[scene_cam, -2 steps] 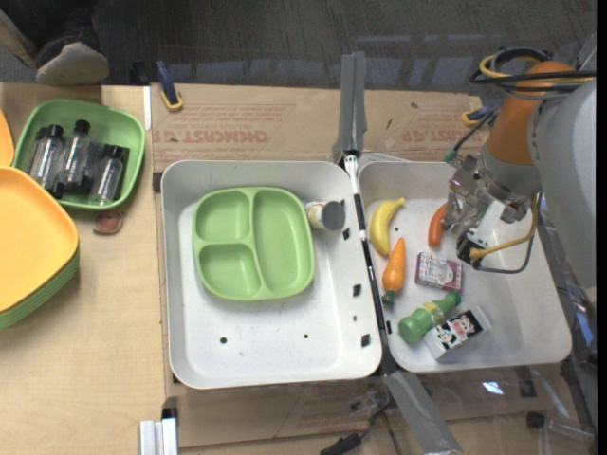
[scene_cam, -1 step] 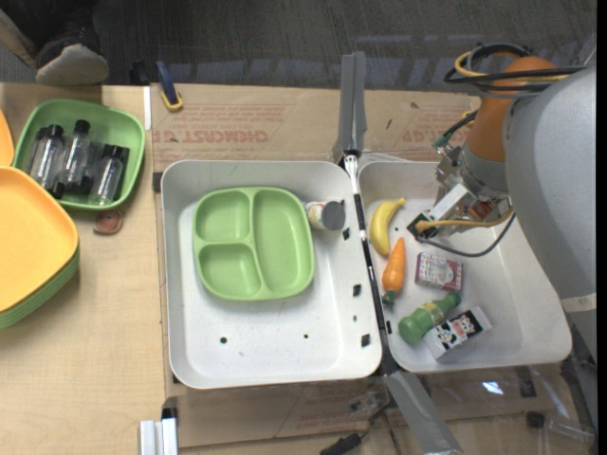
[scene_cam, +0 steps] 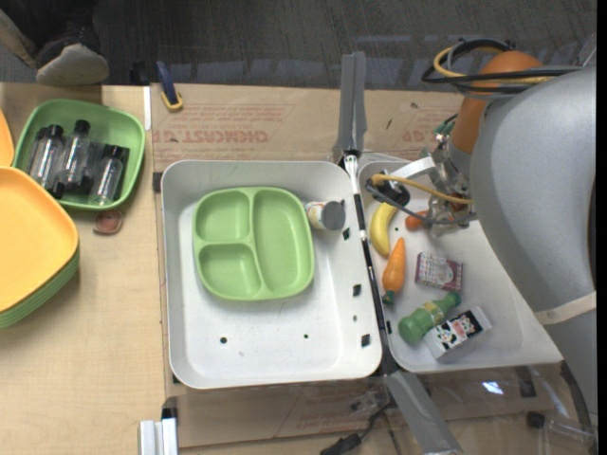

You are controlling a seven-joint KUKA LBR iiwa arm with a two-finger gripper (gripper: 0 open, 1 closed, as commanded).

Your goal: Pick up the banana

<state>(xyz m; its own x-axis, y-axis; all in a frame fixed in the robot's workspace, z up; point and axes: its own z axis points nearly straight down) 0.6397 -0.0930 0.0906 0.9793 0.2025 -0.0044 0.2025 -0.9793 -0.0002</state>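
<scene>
The banana [scene_cam: 380, 229] is yellow, short and gently curved (its upper tip is hidden beneath the robot's wrist parts). It lies lengthwise in the right bin [scene_cam: 479, 294], close along the left wall, with an orange carrot [scene_cam: 394, 266] just beside its lower end. The jaws hang near it, to its right; released or clenched, I cannot tell.

I saw the banana [scene_cam: 381, 228], yellow and gently curved, lying flat in the right bin [scene_cam: 488, 297], close along its left wall, one end toward the far side.
</scene>
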